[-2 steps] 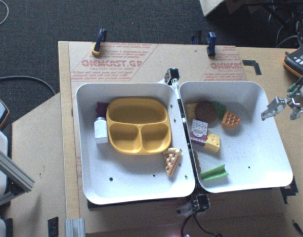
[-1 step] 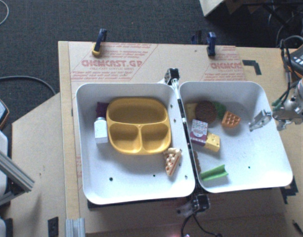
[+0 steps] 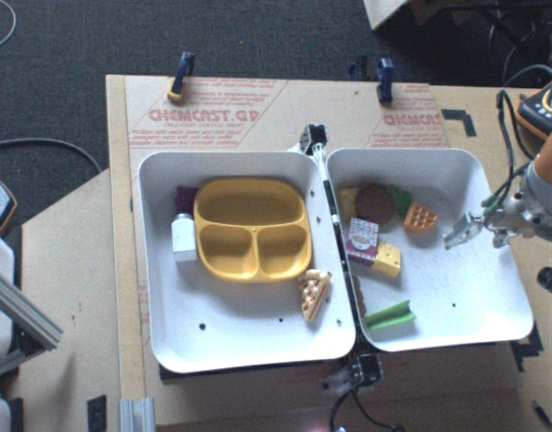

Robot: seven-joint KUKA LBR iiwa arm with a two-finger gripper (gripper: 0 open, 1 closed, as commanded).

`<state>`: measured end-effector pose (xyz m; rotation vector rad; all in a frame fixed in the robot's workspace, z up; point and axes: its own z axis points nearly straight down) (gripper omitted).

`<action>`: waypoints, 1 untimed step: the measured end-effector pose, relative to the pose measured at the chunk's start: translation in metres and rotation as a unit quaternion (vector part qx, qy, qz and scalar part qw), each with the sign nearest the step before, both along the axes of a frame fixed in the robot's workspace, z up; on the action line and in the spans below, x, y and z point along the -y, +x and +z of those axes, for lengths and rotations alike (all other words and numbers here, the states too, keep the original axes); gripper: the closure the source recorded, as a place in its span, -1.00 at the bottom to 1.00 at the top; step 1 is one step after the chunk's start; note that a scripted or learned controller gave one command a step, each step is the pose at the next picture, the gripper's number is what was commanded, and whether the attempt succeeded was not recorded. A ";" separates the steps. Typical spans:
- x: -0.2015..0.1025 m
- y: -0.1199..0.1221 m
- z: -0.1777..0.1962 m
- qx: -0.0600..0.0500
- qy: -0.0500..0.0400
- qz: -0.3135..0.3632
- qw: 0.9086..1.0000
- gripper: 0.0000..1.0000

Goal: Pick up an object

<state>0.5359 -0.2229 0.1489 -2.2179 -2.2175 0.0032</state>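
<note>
The end effector (image 3: 463, 232) hangs low over the right bin (image 3: 492, 304), near its right wall; its fingers look parted with nothing between them. The waffle (image 3: 420, 217) lies just left of it, apart from the other food, likely the easiest pick.

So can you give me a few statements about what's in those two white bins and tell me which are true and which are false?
1. The yellow divided tray lies in the left bin. True.
2. The green stick lies in the left bin. False: it lies in the right bin, near its front edge.
3. The small orange waffle lies in the right bin. True.
4. The gripper holds the cheese wedge. False: the wedge lies apart from it on the bin floor.
5. The white bottle stands right of the tray. False: it is at its left.
</note>
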 end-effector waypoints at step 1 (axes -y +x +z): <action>-0.003 0.005 -0.045 0.000 0.001 0.001 1.000 -1.00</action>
